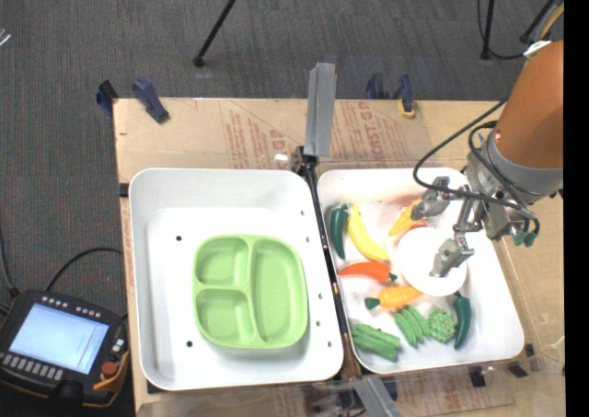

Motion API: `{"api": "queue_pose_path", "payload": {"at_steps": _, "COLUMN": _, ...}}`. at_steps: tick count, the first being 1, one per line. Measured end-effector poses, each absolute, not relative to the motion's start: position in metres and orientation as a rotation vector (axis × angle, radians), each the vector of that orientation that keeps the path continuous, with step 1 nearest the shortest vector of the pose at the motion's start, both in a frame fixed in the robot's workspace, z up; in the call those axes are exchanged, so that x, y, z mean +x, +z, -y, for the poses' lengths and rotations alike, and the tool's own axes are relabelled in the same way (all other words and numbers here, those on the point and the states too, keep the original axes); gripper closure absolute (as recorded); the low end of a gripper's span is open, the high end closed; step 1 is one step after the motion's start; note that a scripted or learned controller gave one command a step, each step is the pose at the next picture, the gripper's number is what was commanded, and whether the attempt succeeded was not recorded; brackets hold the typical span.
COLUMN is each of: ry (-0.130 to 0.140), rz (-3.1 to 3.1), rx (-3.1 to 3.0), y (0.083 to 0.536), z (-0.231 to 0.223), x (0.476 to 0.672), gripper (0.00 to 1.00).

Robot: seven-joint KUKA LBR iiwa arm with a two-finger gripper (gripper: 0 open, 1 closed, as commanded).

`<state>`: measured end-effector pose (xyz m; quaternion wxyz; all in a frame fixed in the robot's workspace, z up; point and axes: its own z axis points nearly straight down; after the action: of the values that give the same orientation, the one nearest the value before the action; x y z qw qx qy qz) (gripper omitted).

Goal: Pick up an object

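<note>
nearest the camera, along the front of the right bin [511, 337], lie the green toy vegetables: a ribbed green piece [375, 340], a pea pod [411, 324], a round knobbly green one [441, 324] and a dark green pepper [462, 318]. just behind them sit a small orange carrot-like piece [401, 296] and a red-orange chilli [366, 271], both at the edge of a white plate [425, 268]. the left bin [147, 222] carries a light green divided tray [250, 292]. farther back in the right bin a yellow banana [365, 237] lies beside another dark green pepper [339, 229], with an orange piece [404, 219] near the back wall. the gripper [450, 257] hangs over the plate with nothing visible between its fingers; whether they are spread or closed i cannot tell. these look like hollow plastic play food: light, stiff, smooth and likely to skate away if pinched off-centre. the banana seems the best candidate, lying apart enough to be taken across its narrow middle; the clustered green pieces would probably crowd the fingers.
</note>
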<state>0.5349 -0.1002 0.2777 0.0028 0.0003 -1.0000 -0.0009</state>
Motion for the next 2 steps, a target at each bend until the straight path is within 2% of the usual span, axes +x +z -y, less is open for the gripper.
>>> {"api": "queue_pose_path", "payload": {"at_steps": 1, "ry": -0.007, "rz": 3.123, "rx": 0.015, "y": 0.150, "z": 0.080, "x": 0.504, "gripper": 0.00}}
{"api": "queue_pose_path", "payload": {"at_steps": 2, "ry": -0.003, "rz": 3.134, "rx": -0.131, "y": 0.084, "z": 0.085, "x": 0.537, "gripper": 0.00}}
